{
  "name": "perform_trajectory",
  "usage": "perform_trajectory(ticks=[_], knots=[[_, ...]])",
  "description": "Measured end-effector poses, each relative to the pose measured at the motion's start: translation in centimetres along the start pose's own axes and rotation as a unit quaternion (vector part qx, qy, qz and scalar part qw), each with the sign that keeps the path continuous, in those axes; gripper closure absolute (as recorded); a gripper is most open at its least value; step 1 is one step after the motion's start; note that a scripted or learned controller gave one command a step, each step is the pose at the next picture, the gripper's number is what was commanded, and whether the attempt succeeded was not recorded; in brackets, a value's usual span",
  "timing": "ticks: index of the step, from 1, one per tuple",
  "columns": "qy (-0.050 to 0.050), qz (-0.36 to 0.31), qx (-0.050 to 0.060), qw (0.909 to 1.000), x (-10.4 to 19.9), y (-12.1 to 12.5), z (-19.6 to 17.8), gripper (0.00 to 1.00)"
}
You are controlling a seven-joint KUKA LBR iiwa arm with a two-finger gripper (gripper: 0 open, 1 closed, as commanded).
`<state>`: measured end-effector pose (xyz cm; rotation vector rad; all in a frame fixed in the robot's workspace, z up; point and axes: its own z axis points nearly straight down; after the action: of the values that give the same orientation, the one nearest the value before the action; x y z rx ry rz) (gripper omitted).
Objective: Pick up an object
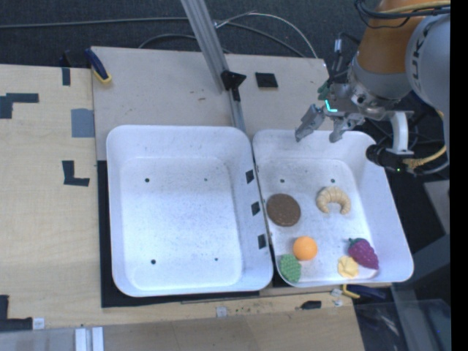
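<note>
Nearest the camera, at the front edge of the right bin (pixel 380 196), sit 3 small items in a row: a green ball (pixel 290 269) at the front-left corner, a yellow piece (pixel 348 267) toward the front-right, and a purple bunch of grapes (pixel 363 253) just beside it, touching or nearly so; a small orange (pixel 305 248) lies just behind the green ball, w/ a slight gap between them. Further back, mid-bin, a brown round cookie (pixel 283 209) lies flat on the left side; a croissant (pixel 334 199) lies to its right, well apart from the cookie, its curve opening toward the front. The left bin (pixel 175 210) stands alongside, its rim touching the right bin's rim; speckled white floor, a few dark dots on it. Behind that, over the back rim of the right bin, hangs the gripper (pixel 320 129); its 2 fingers are spread apart, nothing between them; it's clear of all items, w/ the croissant the closest one. Above it, the grey arm w/ its orange band (pixel 398 20) comes in from the right. Farthest back: a slanted metal post (pixel 208 35), cables, a black square patch (pixel 267 80) on the board.
</note>
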<state>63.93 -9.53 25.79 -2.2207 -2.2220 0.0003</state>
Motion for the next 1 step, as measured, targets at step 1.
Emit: perform_trajectory(ticks=[1], knots=[[0.000, 0.000, 0.000, 1.0000, 0.00, 0.00, 0.00, 0.00]])
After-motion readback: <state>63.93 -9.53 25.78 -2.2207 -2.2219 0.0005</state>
